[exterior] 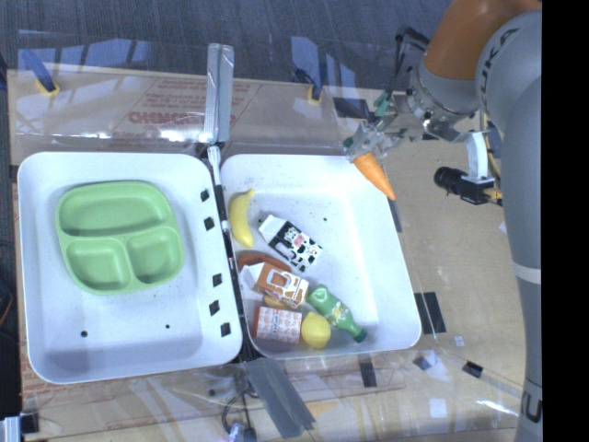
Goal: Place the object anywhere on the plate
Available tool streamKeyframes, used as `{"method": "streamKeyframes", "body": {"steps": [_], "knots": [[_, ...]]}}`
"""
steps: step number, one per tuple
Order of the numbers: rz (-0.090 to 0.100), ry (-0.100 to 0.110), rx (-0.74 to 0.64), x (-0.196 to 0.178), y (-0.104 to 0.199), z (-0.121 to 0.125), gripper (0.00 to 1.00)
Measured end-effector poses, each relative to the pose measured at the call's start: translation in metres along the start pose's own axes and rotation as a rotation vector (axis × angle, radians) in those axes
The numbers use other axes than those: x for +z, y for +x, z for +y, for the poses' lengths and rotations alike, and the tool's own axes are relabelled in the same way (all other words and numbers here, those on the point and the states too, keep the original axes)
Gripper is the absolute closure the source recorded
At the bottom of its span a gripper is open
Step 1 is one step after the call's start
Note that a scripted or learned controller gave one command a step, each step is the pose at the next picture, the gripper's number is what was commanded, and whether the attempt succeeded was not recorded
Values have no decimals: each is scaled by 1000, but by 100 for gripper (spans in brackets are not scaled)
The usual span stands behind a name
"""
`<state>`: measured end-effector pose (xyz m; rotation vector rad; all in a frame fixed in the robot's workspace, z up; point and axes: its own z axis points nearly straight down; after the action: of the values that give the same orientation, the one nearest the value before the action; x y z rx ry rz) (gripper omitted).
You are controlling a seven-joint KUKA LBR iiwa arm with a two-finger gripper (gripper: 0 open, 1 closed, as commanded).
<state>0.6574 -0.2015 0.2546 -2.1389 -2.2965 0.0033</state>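
Orange and cone-shaped, the carrot (375, 174) hangs point-down over the back right corner of the right bin (368, 247), its broad end pinched between the fingers of the hand (365, 143). The hand is closed on it, above the bin's rim. The arm (479, 35) reaches in from the right.

Green, with three compartments, the plate (118, 236) sits in the left bin (55, 339), well apart from the carrot, with the divider between the bins lying between them.

Several things lie in the right bin: a banana (240, 217) near the left wall, a black-and-white carton (293, 243) just beside it, a brown-and-white box (281, 286) below that, a small reddish pack (277, 325) near the front edge, a yellow lemon (316, 331) touching that pack, and a green bottle (337, 314) tilted on its side beside the lemon. Clear plastic sheeting covers the surface (460, 274) around both bins.
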Motion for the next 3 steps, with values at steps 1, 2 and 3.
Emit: {"method": "streamKeyframes", "body": {"steps": [1, 2, 3], "knots": [[-1, 0, -222, 29, 72, 5, 100], [0, 0, -164, 40, 58, 4, 100], [-1, -1, -185, 21, 143, -15, 100]]}}
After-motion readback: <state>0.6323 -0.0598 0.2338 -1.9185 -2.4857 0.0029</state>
